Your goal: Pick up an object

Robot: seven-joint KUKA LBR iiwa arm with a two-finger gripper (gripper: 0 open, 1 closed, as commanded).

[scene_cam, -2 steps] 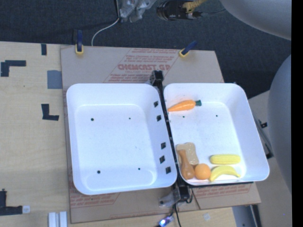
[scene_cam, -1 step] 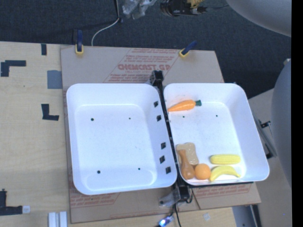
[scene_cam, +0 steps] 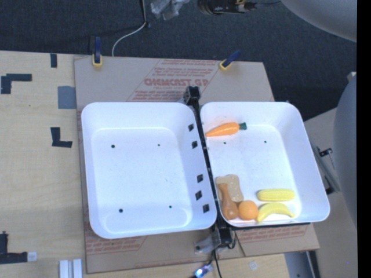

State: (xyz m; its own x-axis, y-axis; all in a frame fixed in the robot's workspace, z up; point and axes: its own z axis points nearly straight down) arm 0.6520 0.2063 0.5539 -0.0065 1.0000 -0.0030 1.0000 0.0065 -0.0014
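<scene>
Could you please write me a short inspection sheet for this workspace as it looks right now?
Surface: cardboard sheet on a wooden bench, held by two clamps.
Job's things: right bin holds a carrot, corn cob, banana, orange and bread-like piece; left bin beside it.
Clutter: dark tape marks on the bench.
Grippers: gripper high above the bins, finger state unclear.
Cables: white cable near the top.
Surroundings: dark floor.

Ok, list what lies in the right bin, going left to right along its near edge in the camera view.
Drumstick → orange → banana. The bread and the corn overlap these in order, so I leave them out.
</scene>
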